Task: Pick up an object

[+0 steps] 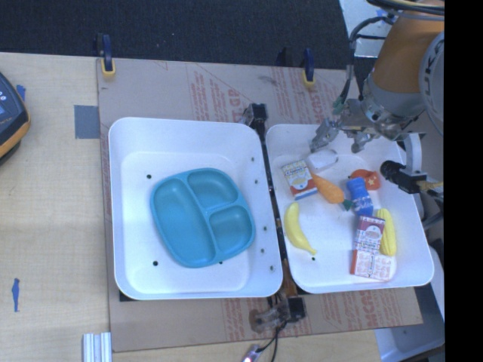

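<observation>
The gripper (341,136) hangs over the far edge of the right bin (423,266), and whether it is spread or pressed together I cannot tell from up here. Just below it, nearly under the tips, lies a small pale block (322,159) on the bin floor. A step nearer sit a small red-and-white carton (299,179) and, touching its right side, a carrot (328,189). Right of those, a blue bottle (359,194) lies beside a red tomato (365,178). Toward the near side, a banana (299,231) curves along the left wall, while a flat red-and-white box (370,247) lies beside a yellow corn cob (388,231), well apart from the arm. The bench is pale wood (45,225) with a cardboard sheet (219,89) under both bins, clamped at the back by blue-and-yellow clips (106,55); dark carpet (189,13) beyond. The left bin (128,138) carries one blue divided tray (202,216), three compartments, resting near its middle.
</observation>
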Robot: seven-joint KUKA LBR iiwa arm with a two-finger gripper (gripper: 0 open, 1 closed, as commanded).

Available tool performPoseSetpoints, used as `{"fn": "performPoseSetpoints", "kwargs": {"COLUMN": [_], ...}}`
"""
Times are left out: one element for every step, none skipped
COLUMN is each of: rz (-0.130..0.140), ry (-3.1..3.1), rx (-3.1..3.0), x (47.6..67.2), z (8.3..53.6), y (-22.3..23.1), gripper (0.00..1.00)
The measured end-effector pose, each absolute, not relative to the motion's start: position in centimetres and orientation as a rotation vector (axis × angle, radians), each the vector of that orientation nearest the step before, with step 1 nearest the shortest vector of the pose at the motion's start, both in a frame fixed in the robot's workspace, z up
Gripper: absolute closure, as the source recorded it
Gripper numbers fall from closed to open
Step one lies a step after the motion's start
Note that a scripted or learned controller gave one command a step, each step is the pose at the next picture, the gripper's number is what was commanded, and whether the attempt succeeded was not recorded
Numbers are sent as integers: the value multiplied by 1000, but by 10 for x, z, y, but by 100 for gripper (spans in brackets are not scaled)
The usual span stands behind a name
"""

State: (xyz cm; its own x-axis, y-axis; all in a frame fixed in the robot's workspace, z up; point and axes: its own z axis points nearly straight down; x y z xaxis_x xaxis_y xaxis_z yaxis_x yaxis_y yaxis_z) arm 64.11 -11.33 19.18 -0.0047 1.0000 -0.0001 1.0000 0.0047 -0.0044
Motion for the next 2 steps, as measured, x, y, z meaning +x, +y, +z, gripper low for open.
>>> {"fn": "performPoseSetpoints", "kwargs": {"rz": [-2,4], "ry": [-2228,-2229], "rx": [-2212,-2211], "x": [607,606], "z": [95,104], "y": [-167,-169], "gripper": [0,100]}}
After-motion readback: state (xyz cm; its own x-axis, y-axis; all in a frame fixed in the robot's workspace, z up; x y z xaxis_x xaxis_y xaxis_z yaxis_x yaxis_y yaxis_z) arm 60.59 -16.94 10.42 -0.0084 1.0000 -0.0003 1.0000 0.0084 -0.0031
